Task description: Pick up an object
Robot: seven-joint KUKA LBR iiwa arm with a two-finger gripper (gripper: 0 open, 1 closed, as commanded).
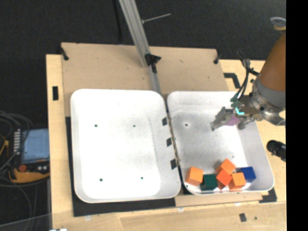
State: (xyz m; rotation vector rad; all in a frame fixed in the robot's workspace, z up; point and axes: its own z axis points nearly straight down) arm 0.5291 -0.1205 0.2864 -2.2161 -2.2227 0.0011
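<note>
Gripper (230, 118) sits over the far right part of the right bin (192, 105), near its right wall. We can't tell from this angle how it's set, or whether it has anything; a purplish patch shows right at it, too small to identify.

Largest to smallest, what we work with:
- Left bin (120, 100): bare white floor, so we don't send the arm there.
- Right bin: all candidates are bunched along its near edge, toward the near right corner.
- Cluster: orange block (195, 175) at the left end, green block (209, 182) just beside it, then an orange pile (226, 173) of three blocks touching, blue block (248, 173) at the right end.

Our call for a clean pick:
- We go for the left orange block; its left side faces open floor.
- We avoid the middle pile: packed tight, likely to jam or slip.
- The blue block sits close to the bin wall, collision risk.
- We come straight down, centred on the block, and check the hold before lifting.
</note>
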